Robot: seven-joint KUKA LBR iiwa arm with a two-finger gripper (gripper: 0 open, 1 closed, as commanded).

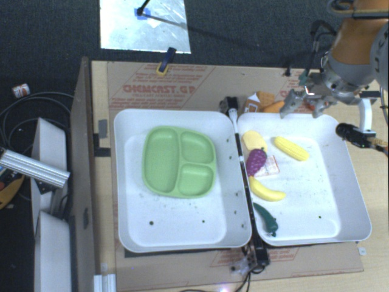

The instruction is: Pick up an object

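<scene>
Gripper point(305, 104) hovering spread and unladen above the far edge of the right bin point(349, 181), well apart from the corn cob point(290, 148), grapes point(256, 160) and banana point(266, 191) crowded toward that bin's left wall. Likely fault: fingers fouling the wall or nudging neighbours in so tight a cluster. Red "CHEMCAST GP" legible on the cardboard point(159, 84); other print unreadable.
</scene>
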